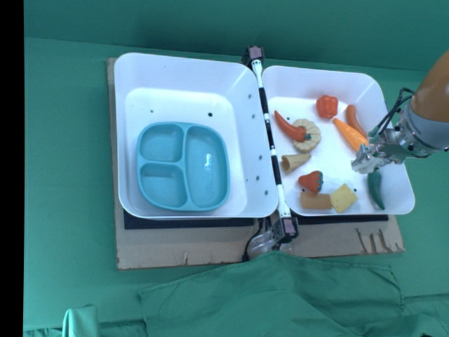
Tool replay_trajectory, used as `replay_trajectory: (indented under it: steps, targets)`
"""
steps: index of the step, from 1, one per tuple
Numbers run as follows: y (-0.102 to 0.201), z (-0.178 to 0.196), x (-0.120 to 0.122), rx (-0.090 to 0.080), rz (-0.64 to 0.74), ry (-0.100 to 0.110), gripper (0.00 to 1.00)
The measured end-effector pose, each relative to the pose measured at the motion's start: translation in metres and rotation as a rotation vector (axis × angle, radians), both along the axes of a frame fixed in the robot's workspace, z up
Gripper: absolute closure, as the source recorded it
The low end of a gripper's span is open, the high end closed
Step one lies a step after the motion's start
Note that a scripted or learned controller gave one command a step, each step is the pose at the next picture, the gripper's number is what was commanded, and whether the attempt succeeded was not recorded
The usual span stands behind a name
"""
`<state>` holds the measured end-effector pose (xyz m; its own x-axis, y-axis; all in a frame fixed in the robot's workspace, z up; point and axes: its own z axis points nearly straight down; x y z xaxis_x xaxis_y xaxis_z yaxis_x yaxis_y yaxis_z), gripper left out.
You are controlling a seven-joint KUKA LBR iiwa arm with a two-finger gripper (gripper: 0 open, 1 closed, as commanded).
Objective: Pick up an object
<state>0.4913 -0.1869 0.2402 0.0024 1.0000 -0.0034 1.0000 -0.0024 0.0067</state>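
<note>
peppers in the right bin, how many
3. A red pepper at the back, a red chili left against the cookie, a green chili at the right edge below the hand, which may hide more.

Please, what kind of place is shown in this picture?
Probably a robot test bench in a lab, not a kitchen. Two shallow white bins sit on cardboard over green cloth, toy food such as a carrot lies in the right one, and a robot gripper reaches in.

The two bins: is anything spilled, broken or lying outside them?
Nothing stands out. The toy foods all lie inside the right bin, and the blue divided plate sits flat in the left bin.
</note>
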Motion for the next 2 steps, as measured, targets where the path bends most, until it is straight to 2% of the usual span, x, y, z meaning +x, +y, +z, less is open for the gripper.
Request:
replay_trajectory:
  steps: [1,2]
  targets:
    - [0.0,-0.002,0.023,0.0,0.0,0.0,1.0]
    - [0.0,0.006,0.064,-0.001,0.001,-0.002,1.0]
